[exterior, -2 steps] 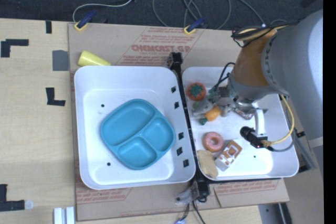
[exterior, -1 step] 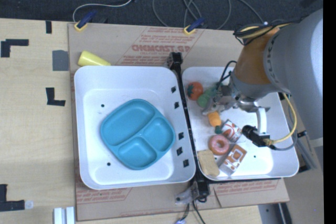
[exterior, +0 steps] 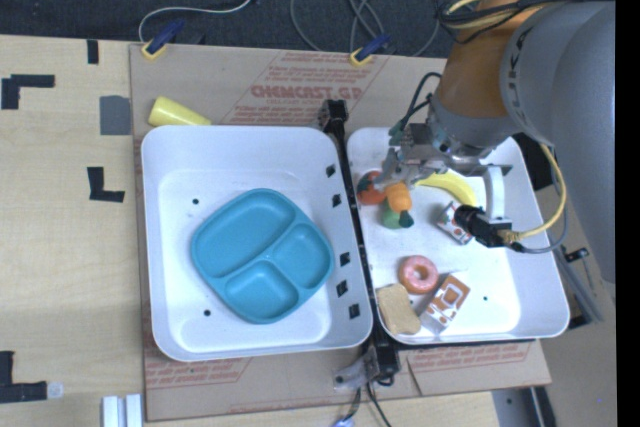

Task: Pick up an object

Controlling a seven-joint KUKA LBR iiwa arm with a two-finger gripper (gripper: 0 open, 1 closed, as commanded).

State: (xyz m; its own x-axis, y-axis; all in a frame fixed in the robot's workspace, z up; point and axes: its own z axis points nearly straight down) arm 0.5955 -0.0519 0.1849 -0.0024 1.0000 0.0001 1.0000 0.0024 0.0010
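Note:
The right bin (exterior: 535,300) holds several small things. My gripper (exterior: 398,167) hangs low over its far left part, right above an orange piece (exterior: 398,197). A red piece (exterior: 370,194) lies just left of the orange one and a small green piece (exterior: 404,218) just in front of it. A yellow banana (exterior: 449,186) lies to the right of the gripper, partly under the wrist. Nearer the front lie a pink donut (exterior: 418,272), a tan bread slice (exterior: 398,309) and an orange-and-white packet (exterior: 446,302).
The left bin (exterior: 170,165) holds a blue divided plate (exterior: 262,254). A yellow wedge (exterior: 178,112) lies on the cardboard behind that bin. A black divider with clips (exterior: 343,205) runs between the bins. The arm covers the right bin's far right corner.

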